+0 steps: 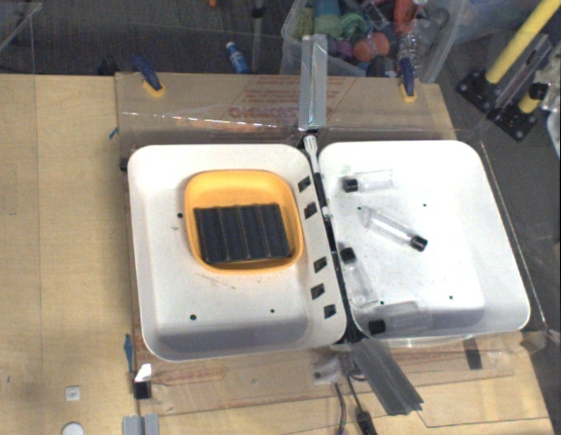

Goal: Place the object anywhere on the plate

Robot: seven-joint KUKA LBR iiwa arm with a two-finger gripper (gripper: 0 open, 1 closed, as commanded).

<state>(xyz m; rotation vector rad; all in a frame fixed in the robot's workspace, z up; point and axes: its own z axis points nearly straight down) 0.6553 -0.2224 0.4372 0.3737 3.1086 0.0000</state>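
Note:
An orange plate (239, 180) with rounded corners lies in the left white bin (162, 288), toward its back. A dark, ribbed rectangular object (242, 232) rests flat on the plate and covers most of its floor. In the right white bin (466, 261) lie several clear vials with black caps: one near the back left (369, 182), one slanted in the middle (393, 229), one along the left wall (354, 277) and one at the front left (400, 318).
A ridge with black marks (316, 238) divides the two bins. Behind the bins lie a clear sheet (262, 107) and a clear tub of colourful toys (371, 12). A yellow pole (527, 27) stands at the back right. Wooden bench surrounds the bins.

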